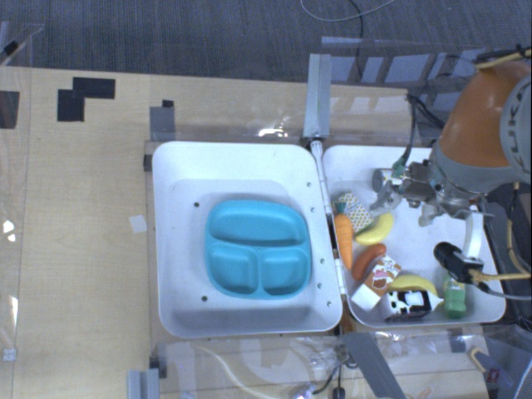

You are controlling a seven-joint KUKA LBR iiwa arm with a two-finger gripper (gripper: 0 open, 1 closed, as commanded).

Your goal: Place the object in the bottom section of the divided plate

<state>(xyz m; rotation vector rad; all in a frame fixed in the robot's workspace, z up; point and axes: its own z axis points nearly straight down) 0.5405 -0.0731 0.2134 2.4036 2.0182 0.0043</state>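
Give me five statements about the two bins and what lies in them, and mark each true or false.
1. The blue divided plate lies in the left bin. True.
2. A carrot already lies in a section of the plate. False: it lies in the right bin, along the wall next to the left bin, and the plate holds nothing.
3. A banana lies in the right bin, beside a sausage. True.
4. The gripper is over the left bin. False: it is over the right bin, above the pile of toy food.
5. The plate has one long section and two smaller ones. True.
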